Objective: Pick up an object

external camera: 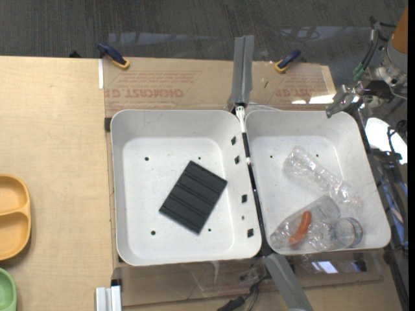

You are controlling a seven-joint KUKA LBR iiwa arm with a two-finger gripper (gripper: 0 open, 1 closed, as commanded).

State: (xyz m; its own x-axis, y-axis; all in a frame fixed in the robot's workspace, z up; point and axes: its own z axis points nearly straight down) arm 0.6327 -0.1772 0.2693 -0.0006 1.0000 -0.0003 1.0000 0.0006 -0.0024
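The gripper [342, 102] hung above the right bin's [363, 149] far corner (whether parted or closed I could not tell), so the approach had seemingly barely begun, and next it needed to descend over the crumpled plastic [316, 175] there.

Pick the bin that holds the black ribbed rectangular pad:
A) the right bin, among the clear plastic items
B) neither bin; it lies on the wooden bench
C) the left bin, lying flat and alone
C: the black ribbed pad lies flat on the floor of the left bin, while the clear plastic items sit in the right bin.
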